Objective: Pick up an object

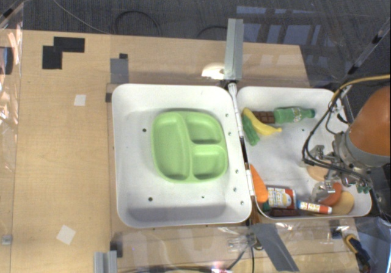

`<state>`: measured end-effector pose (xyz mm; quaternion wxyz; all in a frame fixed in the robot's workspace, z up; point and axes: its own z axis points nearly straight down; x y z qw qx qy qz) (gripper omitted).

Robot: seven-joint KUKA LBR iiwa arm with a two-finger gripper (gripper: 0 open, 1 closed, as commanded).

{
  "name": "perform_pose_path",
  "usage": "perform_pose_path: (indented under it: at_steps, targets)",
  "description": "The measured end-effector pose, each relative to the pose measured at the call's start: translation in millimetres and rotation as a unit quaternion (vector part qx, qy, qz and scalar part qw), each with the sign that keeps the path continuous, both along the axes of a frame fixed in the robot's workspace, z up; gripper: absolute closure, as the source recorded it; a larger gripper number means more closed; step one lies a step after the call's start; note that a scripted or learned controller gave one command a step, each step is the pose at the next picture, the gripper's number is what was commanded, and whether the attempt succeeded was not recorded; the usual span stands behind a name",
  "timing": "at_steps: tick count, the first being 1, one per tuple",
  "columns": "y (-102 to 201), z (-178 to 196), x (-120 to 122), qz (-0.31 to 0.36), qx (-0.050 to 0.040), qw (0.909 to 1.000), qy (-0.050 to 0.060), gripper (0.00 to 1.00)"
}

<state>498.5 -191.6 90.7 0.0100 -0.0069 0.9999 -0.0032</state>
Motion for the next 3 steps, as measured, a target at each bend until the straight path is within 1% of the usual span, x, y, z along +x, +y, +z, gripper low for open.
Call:
perform_pose_path:
  at_steps: [1,2,3]
  targets:
    - [112.8,0.5,42.5,0.078,0.0023,0.9970,-0.001,0.00]
    - [104.8,-0.2,78.5,0.106,0.0008,0.9944,0.002,0.00]
    - [99.0,0.5,44.5,0.074,0.0010,0.9973,0.000,0.00]
